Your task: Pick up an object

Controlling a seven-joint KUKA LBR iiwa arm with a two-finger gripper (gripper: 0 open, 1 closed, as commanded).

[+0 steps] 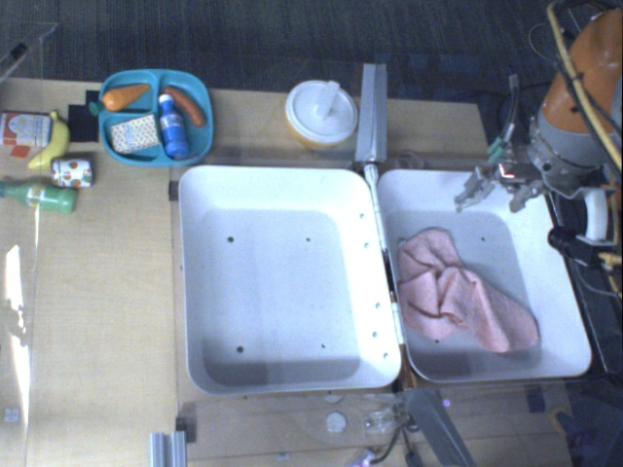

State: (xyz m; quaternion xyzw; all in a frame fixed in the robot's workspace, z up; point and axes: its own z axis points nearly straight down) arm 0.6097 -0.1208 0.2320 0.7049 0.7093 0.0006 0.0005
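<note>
A pink cloth (458,290) lay crumpled in the right-hand white bin (574,358). It was bunched into soft folds at its upper left and trailed out flatter toward the bin's lower right corner, resting on the bin floor nearer the left wall.

Single fixed camera above bench (97,309), looking down at slant, both white bins (282,188) framed, moderately far.
</note>
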